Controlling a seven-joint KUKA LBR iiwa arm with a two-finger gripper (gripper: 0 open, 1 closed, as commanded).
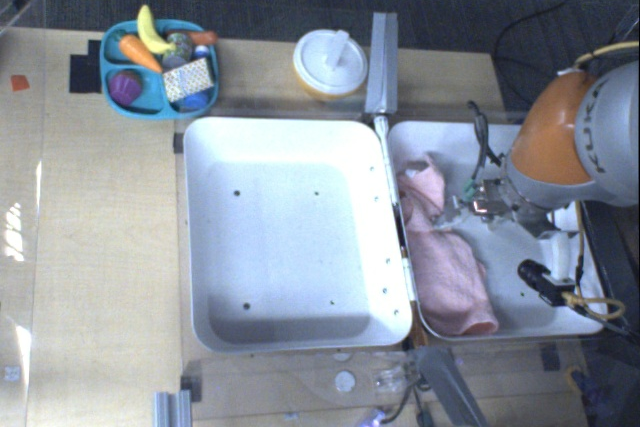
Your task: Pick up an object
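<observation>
Reaching into the right bin (520, 140), the claw (470, 207) hovers just beside the pink cloth (443, 260), which lies flat along that bin's left wall. Nothing is lifted yet; whether the claw is spread, I cannot tell.

Pink cloth (443, 260): soft, crumpled, elongated; lies flat along left wall of right bin (520, 315), one end bunched toward far side.

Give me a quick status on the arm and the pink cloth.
Gripper low in right bin, at pink cloth's edge. Grip unconfirmed. Cloth bunched along bin's left wall. Nothing in the way.
</observation>
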